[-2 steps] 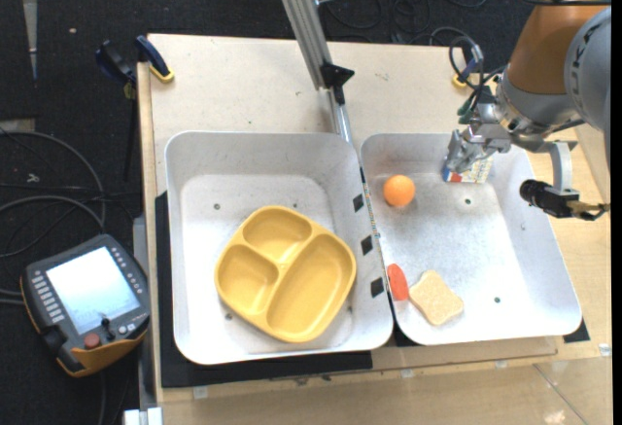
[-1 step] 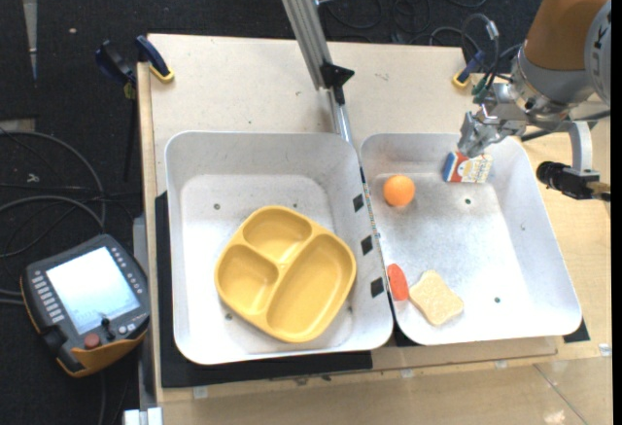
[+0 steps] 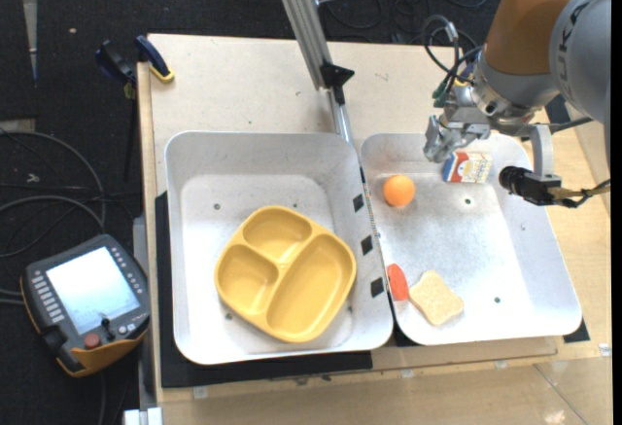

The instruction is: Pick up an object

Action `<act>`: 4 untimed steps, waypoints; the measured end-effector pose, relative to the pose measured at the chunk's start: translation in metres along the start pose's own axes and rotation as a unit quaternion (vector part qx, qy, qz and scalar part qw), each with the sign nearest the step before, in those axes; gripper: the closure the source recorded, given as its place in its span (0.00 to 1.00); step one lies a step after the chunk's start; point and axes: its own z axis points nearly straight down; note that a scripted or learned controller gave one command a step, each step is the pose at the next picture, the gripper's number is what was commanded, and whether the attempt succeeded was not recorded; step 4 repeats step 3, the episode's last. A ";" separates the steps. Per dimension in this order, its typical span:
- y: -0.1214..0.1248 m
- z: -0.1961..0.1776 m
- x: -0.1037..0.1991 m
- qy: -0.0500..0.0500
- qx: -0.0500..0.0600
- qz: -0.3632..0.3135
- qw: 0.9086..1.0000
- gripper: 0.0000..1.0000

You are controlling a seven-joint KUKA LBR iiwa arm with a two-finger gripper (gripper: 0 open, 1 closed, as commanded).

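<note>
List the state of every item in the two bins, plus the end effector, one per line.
Yellow tray: lying flat in the left bin, compartments up, nothing in them.
Orange ball: resting loose in the right bin, near its left wall.
Small carton: in the right bin's far part, beside the end effector.
Bread slice: lying flat near the front edge.
Red piece: lying by the bread, against the left wall.
End effector: low over the right bin, grip unclear.

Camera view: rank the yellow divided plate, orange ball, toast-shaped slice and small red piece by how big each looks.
1. Yellow three-compartment plastic plate, by far the largest.
2. Tan toast-shaped slice.
3. Orange round ball.
4. Small red piece, partly hidden at the bin edge, so its rank is unsure.
</note>
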 end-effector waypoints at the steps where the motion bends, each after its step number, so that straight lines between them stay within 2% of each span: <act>1: -0.011 -0.010 0.057 0.000 0.000 0.000 1.000 1.00; 3: -0.014 -0.012 0.168 0.000 0.000 0.000 1.000 1.00; 4: -0.014 -0.012 0.168 0.000 0.000 0.000 1.000 1.00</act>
